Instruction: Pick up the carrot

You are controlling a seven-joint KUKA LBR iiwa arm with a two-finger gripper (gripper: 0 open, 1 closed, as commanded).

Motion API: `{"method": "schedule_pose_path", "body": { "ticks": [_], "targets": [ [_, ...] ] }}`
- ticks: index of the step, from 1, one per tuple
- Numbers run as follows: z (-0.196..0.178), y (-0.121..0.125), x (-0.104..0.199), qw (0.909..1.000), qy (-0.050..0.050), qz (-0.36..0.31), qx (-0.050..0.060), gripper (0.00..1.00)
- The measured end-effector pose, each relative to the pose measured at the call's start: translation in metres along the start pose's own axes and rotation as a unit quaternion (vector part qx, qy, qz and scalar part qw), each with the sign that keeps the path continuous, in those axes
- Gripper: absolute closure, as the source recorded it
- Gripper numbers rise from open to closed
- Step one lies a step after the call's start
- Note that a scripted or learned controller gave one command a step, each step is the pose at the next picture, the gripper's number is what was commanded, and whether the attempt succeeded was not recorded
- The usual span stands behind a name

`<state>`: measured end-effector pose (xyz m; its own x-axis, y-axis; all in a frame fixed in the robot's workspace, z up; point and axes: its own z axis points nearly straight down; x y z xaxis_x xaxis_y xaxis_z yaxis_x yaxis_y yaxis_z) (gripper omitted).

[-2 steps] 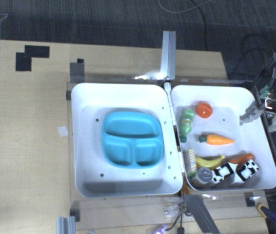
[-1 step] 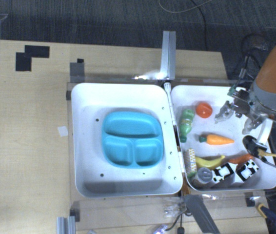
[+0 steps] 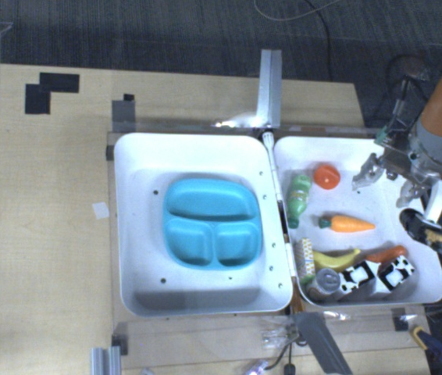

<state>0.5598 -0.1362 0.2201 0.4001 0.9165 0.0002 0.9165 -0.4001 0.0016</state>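
Gripper (image 3: 401, 184) hangs over the right bin's (image 3: 440, 291) far right side, fingers spread apart, nothing between them. One carrot (image 3: 347, 224) lies left of the gripper, well apart from it, mid-bin. Long axis runs left-right; green top points left, tip right. One orange ball (image 3: 327, 176) sits just beyond the carrot, one green bottle (image 3: 297, 194) to its left, one banana (image 3: 336, 258) nearer. Left bin (image 3: 131, 287) holds one blue tray (image 3: 209, 219).
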Motion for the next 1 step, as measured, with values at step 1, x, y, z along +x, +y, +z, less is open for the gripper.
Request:
{"method": "schedule_pose_path", "body": {
  "ticks": [1],
  "targets": [
    [0.0230,-0.0431,0.0111,0.9988,0.000,0.048,0.001,0.00]
  ]
}}
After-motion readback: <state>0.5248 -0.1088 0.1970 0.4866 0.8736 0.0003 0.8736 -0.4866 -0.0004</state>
